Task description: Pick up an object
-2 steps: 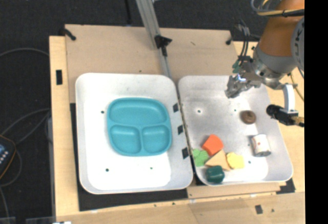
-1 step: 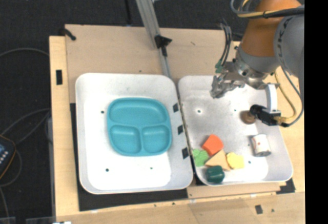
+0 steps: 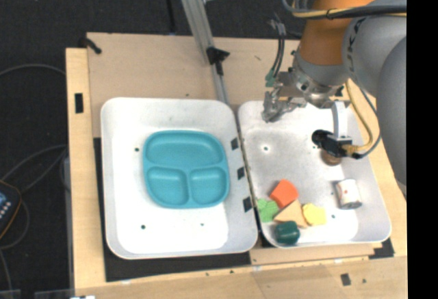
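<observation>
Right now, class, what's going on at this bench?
A grey and orange robot arm reaches in over the right bin. Its gripper sits at the bin's far left corner, away from the small toys: an orange block, green, yellow and dark green pieces. A teal divided plate lies in the left bin.

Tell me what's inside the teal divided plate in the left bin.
The teal divided plate lies flat in the left bin, and its three compartments show only bare teal surface. Whatever is under the plate is covered by it.
</observation>
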### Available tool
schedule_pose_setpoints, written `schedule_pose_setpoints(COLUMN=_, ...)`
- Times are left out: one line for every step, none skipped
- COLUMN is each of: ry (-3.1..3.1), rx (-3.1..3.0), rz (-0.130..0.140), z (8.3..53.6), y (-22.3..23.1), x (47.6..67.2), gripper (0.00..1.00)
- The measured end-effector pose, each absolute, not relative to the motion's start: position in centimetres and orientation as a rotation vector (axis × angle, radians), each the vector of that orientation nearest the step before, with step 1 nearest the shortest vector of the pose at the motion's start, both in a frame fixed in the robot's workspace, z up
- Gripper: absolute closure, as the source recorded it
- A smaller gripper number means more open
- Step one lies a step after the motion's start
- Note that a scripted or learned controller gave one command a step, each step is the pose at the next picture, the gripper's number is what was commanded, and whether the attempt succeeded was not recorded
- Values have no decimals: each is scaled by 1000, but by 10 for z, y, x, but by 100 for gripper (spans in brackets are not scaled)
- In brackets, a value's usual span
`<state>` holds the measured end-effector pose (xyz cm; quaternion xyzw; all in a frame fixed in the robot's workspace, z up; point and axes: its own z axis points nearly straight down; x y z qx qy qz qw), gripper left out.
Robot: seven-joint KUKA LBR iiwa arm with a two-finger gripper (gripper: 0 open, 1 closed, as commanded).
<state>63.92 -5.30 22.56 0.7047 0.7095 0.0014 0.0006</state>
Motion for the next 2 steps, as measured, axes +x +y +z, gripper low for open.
schedule_pose_setpoints(ry=2231, rx=2214, rz=2, z=226, y=3, x=638, gripper=100)
schedule_pose_setpoints(ry=2230, rx=2213, rz=2, z=221, y=55, x=647, gripper=100)
